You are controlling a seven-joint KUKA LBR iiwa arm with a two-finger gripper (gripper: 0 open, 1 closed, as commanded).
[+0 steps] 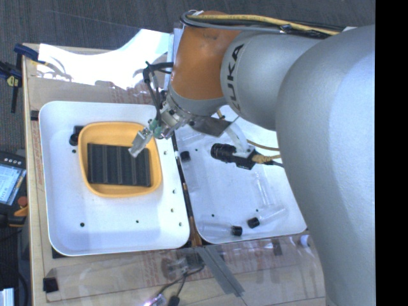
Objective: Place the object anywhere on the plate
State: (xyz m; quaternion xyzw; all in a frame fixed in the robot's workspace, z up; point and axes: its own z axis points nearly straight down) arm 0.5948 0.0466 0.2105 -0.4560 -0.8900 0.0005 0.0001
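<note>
1. My tool (141, 140) is hanging over the yellow plate (95, 132), at its upper right corner, in the left bin (64, 215).
2. The plate's dark ridged centre (118, 164) is lying open below me.
3. White floor around the plate is giving passage.
4. My arm (287, 75) is covering much of the right bin (217, 196).

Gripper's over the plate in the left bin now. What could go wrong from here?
The gripper hangs near the yellow plate's upper right rim, so a release could land on the rim and slide into the left bin. Whether the fingers carry an object is unclear; the drop may be empty. The plate's dark ridged centre could tip a small piece.
</note>
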